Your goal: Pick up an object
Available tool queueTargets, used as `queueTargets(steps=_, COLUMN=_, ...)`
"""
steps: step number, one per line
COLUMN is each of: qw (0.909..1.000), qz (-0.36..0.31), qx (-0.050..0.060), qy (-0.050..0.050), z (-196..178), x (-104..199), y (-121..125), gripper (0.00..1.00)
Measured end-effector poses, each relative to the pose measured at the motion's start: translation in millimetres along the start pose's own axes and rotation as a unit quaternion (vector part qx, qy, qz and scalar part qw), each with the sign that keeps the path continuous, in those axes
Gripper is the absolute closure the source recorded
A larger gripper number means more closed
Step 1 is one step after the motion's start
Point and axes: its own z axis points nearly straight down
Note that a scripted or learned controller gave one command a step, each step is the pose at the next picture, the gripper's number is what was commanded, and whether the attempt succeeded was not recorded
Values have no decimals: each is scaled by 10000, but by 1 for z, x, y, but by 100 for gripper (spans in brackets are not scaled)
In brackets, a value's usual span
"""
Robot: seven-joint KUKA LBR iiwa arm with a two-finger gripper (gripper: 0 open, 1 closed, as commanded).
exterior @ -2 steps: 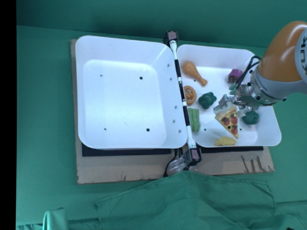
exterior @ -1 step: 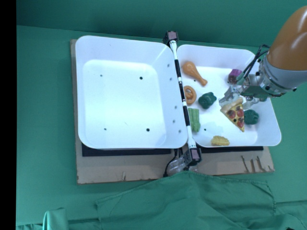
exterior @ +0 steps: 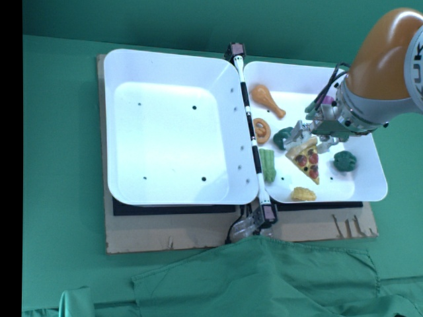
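The grey two-finger gripper (exterior: 299,135), jaws seemingly parted and empty, hovers in the right white plastic bin (exterior: 370,191) between the dark green toy broccoli (exterior: 283,137) and triangular pizza slice (exterior: 306,159), so descending and closing apparently comes next.

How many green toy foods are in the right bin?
3: a dark green piece beside the pincer, a light green stalk by the divider, another dark green piece near the right wall. The arm may hide more.
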Motion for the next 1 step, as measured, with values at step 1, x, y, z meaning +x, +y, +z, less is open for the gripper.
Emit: queueTargets(steps=1, qw=10000, qz=55, qx=-43, qy=-7, z=-55, x=7, y=8, gripper=100)
